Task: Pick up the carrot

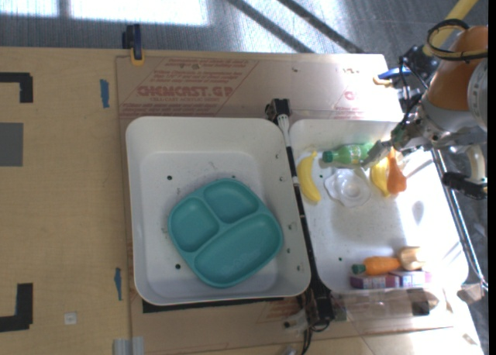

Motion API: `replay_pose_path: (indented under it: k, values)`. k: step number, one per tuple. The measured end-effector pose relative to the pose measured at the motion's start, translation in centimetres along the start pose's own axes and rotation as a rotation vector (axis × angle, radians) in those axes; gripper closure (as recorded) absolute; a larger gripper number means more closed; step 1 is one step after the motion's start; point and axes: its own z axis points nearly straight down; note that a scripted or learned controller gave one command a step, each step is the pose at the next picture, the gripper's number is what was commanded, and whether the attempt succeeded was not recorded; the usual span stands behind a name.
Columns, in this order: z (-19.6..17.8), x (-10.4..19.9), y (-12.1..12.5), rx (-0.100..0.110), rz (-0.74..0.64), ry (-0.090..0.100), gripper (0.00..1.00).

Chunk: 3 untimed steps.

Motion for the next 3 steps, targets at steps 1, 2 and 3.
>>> replay_pose_path:
  k: [1,2,3]
  values:
    - [-1.08,-0.32,-0.05,-0.002,-0.004,-0.012,1.00]
    - [-1.04,-0.09,0.06,-0.002,-0.005,-0.007,0.00]
    - [-0.70,-0.35,0.86,0.032,0.072,0.009,0.00]
